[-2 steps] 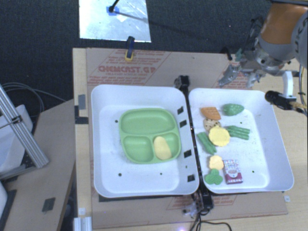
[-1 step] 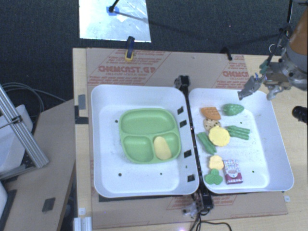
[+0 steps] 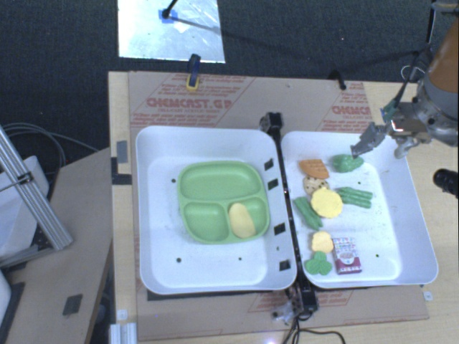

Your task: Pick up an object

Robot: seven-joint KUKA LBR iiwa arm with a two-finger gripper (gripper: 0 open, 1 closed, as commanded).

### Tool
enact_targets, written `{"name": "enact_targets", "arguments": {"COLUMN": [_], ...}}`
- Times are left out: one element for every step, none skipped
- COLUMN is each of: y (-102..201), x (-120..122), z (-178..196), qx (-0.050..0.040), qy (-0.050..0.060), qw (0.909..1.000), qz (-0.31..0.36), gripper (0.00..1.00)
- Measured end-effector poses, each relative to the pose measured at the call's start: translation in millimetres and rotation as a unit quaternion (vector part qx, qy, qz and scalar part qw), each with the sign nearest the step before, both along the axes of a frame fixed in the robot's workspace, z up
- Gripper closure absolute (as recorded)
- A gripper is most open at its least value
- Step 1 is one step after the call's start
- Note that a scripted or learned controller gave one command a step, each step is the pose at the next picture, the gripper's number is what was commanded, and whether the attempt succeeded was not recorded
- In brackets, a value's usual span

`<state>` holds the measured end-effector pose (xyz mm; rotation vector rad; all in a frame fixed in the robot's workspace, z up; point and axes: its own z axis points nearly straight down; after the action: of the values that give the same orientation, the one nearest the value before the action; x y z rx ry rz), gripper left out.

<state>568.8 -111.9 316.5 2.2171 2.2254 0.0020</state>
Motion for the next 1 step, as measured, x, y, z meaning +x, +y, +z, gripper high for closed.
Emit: {"name": "enact_targets", "arguments": {"y": [16.9], "x": [-71.0], "z": [-60.3], "qx": [0.0008], "qy": [0.004], "qw": [1.0000], "qz": [-0.002], "gripper": [0.00]}}
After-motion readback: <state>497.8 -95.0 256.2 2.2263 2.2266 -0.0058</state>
